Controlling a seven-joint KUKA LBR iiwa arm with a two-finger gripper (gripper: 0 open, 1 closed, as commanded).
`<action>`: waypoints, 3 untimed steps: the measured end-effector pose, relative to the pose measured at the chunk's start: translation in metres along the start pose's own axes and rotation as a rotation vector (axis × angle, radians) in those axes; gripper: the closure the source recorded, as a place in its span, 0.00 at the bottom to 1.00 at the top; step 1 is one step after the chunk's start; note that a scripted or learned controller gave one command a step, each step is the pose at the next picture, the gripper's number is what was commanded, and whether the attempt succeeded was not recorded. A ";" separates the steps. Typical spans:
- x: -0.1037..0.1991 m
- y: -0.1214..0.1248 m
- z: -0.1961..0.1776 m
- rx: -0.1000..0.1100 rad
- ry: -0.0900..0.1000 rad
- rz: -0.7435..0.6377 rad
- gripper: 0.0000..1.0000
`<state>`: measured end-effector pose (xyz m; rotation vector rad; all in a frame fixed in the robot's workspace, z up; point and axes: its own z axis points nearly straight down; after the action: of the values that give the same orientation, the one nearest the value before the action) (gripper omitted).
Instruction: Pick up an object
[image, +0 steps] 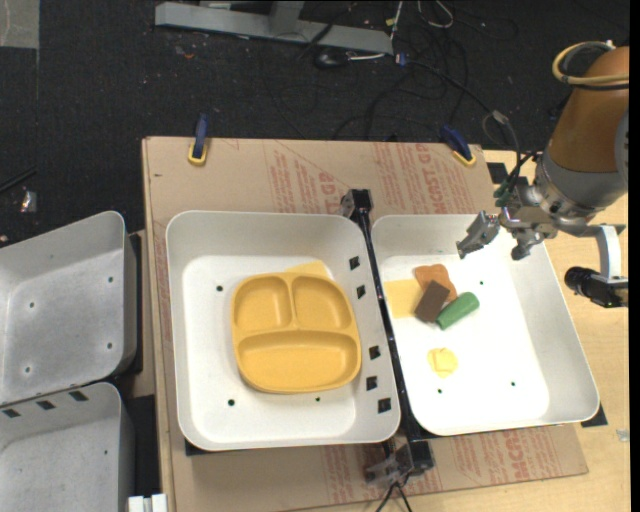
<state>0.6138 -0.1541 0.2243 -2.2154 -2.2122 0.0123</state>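
Lower centre: your left bin (190, 300) holds a yellow divided tray (296, 333). Centre right: the right bin (540, 370) holds a small yellow piece (442, 360), a green cylinder (457, 310), a brown block (433, 301) and an orange piece (433, 274). Upper right: the tool (497, 237) hovers, fingers apart, empty. Approach step; next, descend onto the cluster.

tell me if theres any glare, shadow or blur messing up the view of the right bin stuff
In the camera view the lighting is even, with no strong glare on the right bin; the green cylinder, brown block and small yellow piece read sharp with only faint shadows; the gripper looks slightly soft at the bin's far edge.
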 end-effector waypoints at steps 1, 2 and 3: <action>0.000 0.003 -0.008 -0.013 -0.002 -0.003 0.00; 0.010 -0.001 0.043 -0.009 -0.001 -0.003 0.00; 0.005 -0.005 0.087 -0.009 -0.002 0.000 0.00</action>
<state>0.6077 -0.1486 0.1369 -2.2211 -2.2178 0.0040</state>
